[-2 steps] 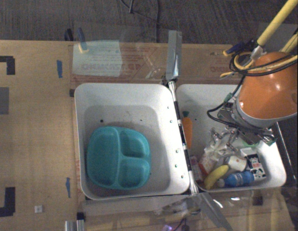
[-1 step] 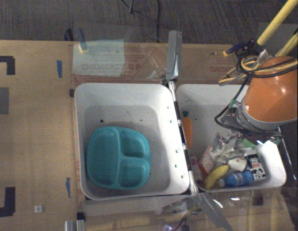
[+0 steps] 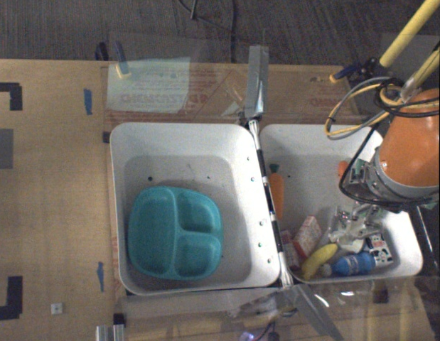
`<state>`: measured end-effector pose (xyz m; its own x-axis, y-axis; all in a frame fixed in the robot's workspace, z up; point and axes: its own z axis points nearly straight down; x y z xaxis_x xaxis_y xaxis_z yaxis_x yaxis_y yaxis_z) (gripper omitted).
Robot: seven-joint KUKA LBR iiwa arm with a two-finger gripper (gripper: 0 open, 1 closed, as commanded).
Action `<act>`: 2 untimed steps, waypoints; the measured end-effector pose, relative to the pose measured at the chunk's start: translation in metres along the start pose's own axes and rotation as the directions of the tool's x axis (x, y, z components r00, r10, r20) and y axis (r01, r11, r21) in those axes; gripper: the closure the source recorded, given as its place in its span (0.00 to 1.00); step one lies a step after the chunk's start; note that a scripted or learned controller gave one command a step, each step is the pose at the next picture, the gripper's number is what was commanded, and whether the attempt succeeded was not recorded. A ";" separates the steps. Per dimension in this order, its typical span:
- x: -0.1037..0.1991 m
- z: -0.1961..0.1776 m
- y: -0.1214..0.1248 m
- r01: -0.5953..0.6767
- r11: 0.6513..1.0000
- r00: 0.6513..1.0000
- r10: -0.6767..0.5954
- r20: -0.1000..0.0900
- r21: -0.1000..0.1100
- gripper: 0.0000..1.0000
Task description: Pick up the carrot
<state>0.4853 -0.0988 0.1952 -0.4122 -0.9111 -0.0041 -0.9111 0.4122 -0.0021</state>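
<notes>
carrot (image 3: 276, 194) lies lengthwise against the left wall of the right bin (image 3: 305, 141), orange body with a small green top at its far end, pressed close to the divider between the two bins. gripper (image 3: 353, 226) hangs low over the clutter near the front of that bin, well apart from the carrot and to its right. jaw state — cannot tell; the metal parts below the wrist blur into the items under them. nothing visibly held. below the gripper: a banana (image 3: 319, 259), a blue bottle (image 3: 353, 264), a small red-and-white carton (image 3: 307, 236) and a black-and-white patterned box (image 3: 379, 249), all crowded together. left bin holds a teal divided plate (image 3: 174, 231). risks, as judged from here: the carrot sits tight to the wall, so a finger coming down on the wall side may strike the rim or ride up the slope and push the carrot rather than straddle it; a descent where the gripper now hangs would meet the banana or bottle instead. hard to read — a small orange patch by the arm's edge is partly hidden, identity unclear, and the arm's orange band covers the right bin's far right corner.
</notes>
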 end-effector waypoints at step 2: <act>0.021 -0.116 -0.027 0.210 0.978 0.978 -0.210 0.000 0.001 1.00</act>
